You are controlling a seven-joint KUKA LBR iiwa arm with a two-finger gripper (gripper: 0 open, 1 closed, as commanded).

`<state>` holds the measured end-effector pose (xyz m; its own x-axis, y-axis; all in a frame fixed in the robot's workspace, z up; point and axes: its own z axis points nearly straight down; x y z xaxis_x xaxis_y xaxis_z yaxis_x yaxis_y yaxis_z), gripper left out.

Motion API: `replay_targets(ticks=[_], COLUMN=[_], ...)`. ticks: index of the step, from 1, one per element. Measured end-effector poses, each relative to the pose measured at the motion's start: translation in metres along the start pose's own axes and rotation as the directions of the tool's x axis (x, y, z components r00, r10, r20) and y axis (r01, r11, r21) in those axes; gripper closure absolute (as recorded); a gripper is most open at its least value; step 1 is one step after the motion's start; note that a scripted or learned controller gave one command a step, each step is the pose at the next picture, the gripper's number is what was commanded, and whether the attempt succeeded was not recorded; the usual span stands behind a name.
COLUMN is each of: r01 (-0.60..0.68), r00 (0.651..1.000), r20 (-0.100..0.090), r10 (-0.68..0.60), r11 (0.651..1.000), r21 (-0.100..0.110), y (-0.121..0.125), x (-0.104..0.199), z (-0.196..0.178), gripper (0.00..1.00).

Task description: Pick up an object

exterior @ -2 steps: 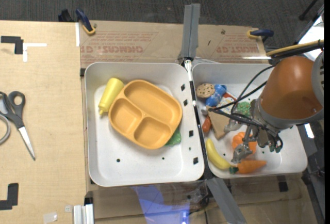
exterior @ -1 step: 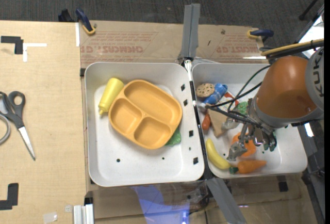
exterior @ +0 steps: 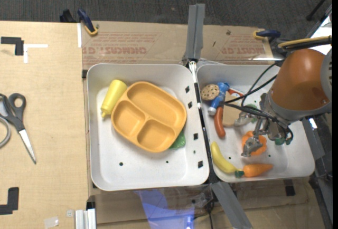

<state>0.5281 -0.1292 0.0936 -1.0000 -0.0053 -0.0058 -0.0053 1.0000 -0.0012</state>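
Observation:
My gripper (exterior: 252,144) is down in the right bin (exterior: 296,170), directly over a small orange object (exterior: 259,149) that it partly hides. I cannot make out whether it grips that object. The orange-banded wrist (exterior: 298,83) covers the bin's right side. Close by lie a carrot (exterior: 255,170) at the front, a banana (exterior: 222,158) at the front left, a red sausage (exterior: 219,123), a slice of bread (exterior: 230,115), a cookie (exterior: 209,91) and a blue item (exterior: 222,87).
The left bin (exterior: 142,172) holds an orange divided plate (exterior: 149,115), a yellow bottle (exterior: 112,96) beside it and something green (exterior: 180,142) under the plate's edge. Scissors (exterior: 18,122) lie on the bench at the far left. Cables hang from the wrist.

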Motion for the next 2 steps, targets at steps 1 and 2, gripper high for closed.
replay_targets(ticks=[1, 2], r01=[-0.165, -0.163], r00=[0.986, 0.987], r20=[-0.006, -0.003], r10=[0.165, 0.163], r11=[0.986, 0.987], r21=[-0.001, 0.000], y=[0.0133, 0.0133], x=[0.0313, 0.0300], z=[0.0019, -0.0072], gripper=[0.00, 1.00])
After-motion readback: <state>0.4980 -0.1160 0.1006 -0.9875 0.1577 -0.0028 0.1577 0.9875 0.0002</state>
